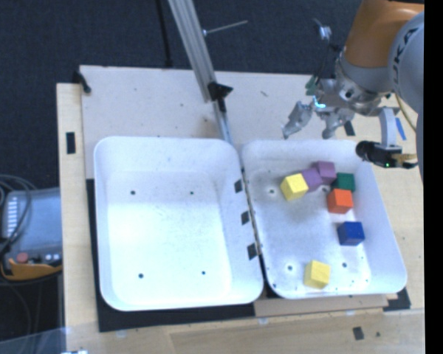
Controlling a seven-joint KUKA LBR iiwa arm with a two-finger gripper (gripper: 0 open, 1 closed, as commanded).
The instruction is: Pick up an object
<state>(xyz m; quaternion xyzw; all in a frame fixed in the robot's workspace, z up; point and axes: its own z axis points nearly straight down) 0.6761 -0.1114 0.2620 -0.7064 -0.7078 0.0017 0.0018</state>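
Light wooden bench [155,98] with a pale speckled board top, seen at a slant. Two shallow white plastic bins sit directly on it side by side, touching along the middle: left bin [103,198] near the bench's left edge, right bin [380,268] toward the right edge. Black mat strip [170,316] shows under the bins along the bench's front edge. Slanted grey aluminium rail [196,46] meets the bench behind the seam between the bins. Small black clip [83,85] at the back-left corner.
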